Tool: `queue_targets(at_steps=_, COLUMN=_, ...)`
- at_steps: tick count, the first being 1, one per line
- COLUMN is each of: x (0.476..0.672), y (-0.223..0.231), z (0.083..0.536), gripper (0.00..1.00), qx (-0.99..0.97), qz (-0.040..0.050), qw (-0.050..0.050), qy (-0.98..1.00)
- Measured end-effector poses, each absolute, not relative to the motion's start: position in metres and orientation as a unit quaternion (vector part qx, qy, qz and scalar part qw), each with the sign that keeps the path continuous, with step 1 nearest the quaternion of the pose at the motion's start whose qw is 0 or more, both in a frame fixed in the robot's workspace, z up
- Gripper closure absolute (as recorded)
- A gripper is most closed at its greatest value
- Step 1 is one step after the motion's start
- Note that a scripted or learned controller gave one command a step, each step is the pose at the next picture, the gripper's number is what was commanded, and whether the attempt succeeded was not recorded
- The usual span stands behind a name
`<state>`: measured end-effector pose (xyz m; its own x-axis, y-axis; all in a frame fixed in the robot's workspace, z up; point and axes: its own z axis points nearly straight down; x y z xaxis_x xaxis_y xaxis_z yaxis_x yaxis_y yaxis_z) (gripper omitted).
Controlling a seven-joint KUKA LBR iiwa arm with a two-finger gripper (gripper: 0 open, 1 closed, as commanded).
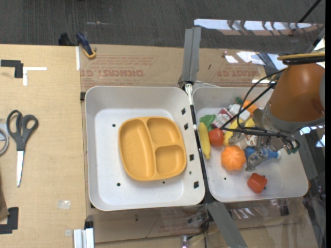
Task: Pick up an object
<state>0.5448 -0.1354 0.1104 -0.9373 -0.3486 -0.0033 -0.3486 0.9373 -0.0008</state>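
my gripper (pixel 257 159) low in right bin (pixel 289 190), just right of orange (pixel 232 158) | jaw state: cannot tell | risk: crowded toys (pixel 230 120) may deflect my grasp

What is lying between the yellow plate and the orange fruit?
In the camera view, a banana lies between the plate and the orange, just past the bins' shared walls.

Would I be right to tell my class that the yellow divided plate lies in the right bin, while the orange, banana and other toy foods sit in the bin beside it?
Not quite: the camera view shows the yellow divided plate in the left bin, not the right. The rest stands: the orange, banana and other toy foods sit in the bin beside it, the right bin.
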Motion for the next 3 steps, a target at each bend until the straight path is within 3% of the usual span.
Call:
queue_targets(at_steps=1, x=0.510, y=-0.105, z=0.093, gripper=0.00, qx=-0.118, qz=0.0000, qw=0.001, qy=0.993)
queue_targets(at_steps=2, x=0.513, y=-0.104, z=0.104, gripper=1.00, qx=-0.120, qz=-0.0010, qw=0.005, qy=0.993)
queue_targets(at_steps=3, x=0.535, y=-0.049, z=0.192, gripper=1.00, qx=0.070, qz=-0.0001, qw=0.002, qy=0.998)
